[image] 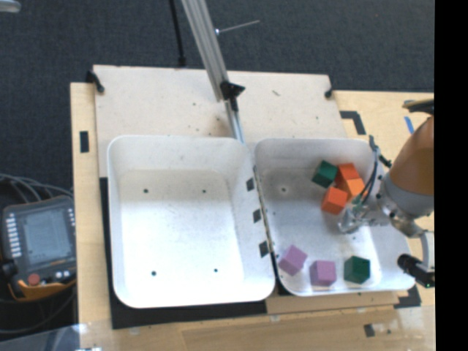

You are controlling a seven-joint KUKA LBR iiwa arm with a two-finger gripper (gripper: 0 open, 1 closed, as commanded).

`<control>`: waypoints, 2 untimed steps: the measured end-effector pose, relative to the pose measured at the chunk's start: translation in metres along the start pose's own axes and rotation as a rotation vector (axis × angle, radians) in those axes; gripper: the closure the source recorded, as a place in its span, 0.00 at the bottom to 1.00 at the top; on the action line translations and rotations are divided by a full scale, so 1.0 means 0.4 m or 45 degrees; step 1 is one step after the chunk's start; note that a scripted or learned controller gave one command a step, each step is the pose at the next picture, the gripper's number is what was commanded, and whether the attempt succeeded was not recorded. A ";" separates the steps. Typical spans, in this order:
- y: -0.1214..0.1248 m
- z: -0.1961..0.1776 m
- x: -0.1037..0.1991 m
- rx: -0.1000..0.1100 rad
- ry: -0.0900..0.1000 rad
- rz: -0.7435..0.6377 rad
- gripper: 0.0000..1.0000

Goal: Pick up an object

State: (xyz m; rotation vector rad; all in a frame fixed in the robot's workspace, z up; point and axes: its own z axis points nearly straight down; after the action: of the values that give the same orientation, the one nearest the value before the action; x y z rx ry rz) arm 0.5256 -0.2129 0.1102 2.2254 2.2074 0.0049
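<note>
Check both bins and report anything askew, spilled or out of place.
Nothing is spilled or damaged. All the blocks lie in the right bin: a green block and two orange blocks huddled by the gripper, two purple blocks and another green one along the near wall, lying at varied angles.

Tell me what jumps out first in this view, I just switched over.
The coloured blocks in the right bin: two orange blocks and a green block clustered at its far side, two purple blocks and another green one along its near edge. The gripper sits just beside the orange cluster.
</note>
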 end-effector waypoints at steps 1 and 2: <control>0.012 -0.119 0.016 0.001 0.001 -0.015 1.00; -0.006 -0.256 0.003 -0.001 0.000 -0.015 1.00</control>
State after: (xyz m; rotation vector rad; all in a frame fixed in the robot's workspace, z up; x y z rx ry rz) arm 0.5226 -0.2115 0.2126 2.2117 2.2201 0.0050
